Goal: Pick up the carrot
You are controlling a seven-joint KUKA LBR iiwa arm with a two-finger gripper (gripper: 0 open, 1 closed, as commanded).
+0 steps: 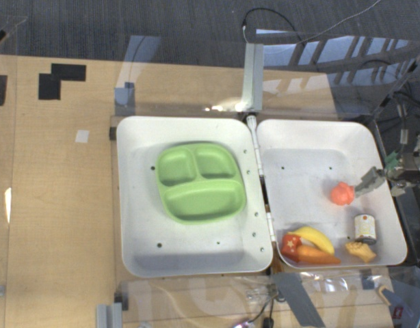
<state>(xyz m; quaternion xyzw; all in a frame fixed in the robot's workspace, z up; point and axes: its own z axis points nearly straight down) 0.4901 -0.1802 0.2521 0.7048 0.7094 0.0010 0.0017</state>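
While your gripper sits at the right bin's right wall, beside an orange-red ball, you cannot tell its state. Carrot lies along that bin's near edge, touching a banana and a red fruit. Small can and a yellow piece nearby. Left bin holds a green divided plate.
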